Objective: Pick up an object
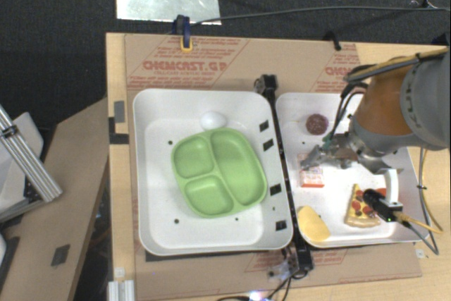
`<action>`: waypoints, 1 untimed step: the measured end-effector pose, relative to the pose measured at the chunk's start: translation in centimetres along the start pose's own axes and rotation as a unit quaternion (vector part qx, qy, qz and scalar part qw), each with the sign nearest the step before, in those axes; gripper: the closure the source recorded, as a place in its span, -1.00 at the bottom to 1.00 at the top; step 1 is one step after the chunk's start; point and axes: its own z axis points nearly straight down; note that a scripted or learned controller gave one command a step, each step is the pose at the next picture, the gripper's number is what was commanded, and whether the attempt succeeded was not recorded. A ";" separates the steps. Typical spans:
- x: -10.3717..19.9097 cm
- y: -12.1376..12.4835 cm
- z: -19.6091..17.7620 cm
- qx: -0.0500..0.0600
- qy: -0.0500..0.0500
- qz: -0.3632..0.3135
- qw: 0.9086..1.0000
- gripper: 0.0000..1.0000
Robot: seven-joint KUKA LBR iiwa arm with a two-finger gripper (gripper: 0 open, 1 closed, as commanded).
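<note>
Camera view, gripper (311, 159) low over white packet (312, 178), right bin (331, 236)

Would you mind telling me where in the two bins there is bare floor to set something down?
Left bin: bare strips around the green tray, widest at its left and front. Right bin: a bare patch at the back, left of the dark disc. Its front is crowded: packet, pizza slice, yellow piece and the hand.

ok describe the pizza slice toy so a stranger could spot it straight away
Look in the right-hand shallow white bin, toward its near right corner. There lies a flat triangular pizza slice toy with a tan crust and red dots. The pale yellow rounded piece to its left is plain, and the round dark red disc lies farther back.
</note>
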 end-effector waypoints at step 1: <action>0.0 0.4 -1.4 -0.006 0.000 0.000 1.000 1.00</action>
